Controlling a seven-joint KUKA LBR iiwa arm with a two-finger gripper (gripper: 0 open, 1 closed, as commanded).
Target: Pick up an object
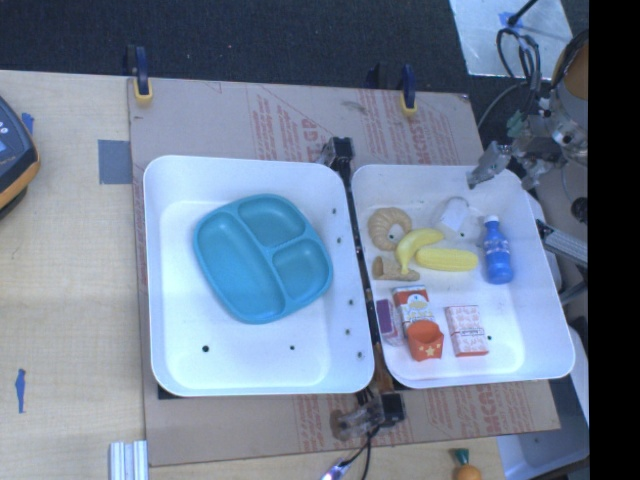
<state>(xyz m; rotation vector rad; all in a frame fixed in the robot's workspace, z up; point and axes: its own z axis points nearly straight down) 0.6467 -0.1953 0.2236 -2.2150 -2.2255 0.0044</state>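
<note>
Camera view: arm point(560, 118) sat at far right edge of scene, wrist over the far right corner of the right bin point(520, 366). Grey tip of the jaws point(490, 163) hung just at that bin's far rim. Couldn't tell how far open jaws were; nothing visible betw. them, so no hold.

Step, as judged: approach phase, pre-grasp. No obj. picked yet; all items lay in the bin.

Right bin contents: blue bottle point(495, 251) nearest the jaws, lying near-side of tip, apart from it. Clear/white lump point(455, 215) just left of bottle, identity unclear. Yellow banana point(417, 245) and yellow oblong piece point(447, 259) touching, mid-bin. Tan ring pastry point(387, 226) far left of bin. Near side: red-white carton point(411, 303), orange cup point(425, 340) touching it, pink-white box point(466, 330) to right, purple strip point(386, 320) by left wall.

Left bin point(170, 268) held blue divided plate point(263, 258), well apart from jaws.

Next move, est.: shift jaws nearward over bottle or lump, align w/ obj.'s short axis, descend, close. Bottle looked round, may roll or slip; crowding of banana grp. makes it a poorer target.

Desk point(60, 268) otherwise bore a clamped card sheet under both bins.
</note>
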